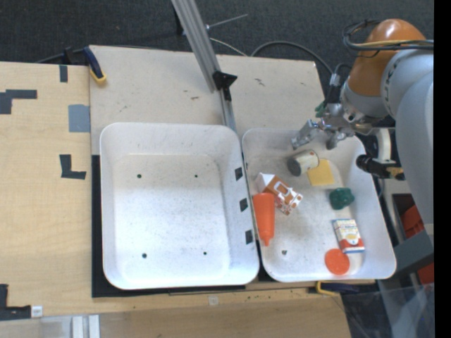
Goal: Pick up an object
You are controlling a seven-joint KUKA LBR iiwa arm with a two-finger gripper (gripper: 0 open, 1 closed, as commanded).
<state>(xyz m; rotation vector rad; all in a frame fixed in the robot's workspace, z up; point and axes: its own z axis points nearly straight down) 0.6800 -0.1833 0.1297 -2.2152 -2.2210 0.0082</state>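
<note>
My gripper (317, 138) hangs over the back of the right bin (384, 259), open, with nothing between its fingers. Just below it lie a beige cylinder (303, 164) and a yellow block (321, 174), apart from the fingertips. Further toward the front are a green lump (341, 198), a small red-and-white carton (347, 234) and an orange disc (337, 261). An orange carrot shape (264, 217) lies along the bin's left wall, with a white-and-orange box (281, 193) beside it.
The left bin (113, 210) sits beside the right one, sharing a ridge with black clips (242, 203). A slanted metal rail (197, 34) crosses the back of the bench. The arm's body (409, 83) fills the right side.
</note>
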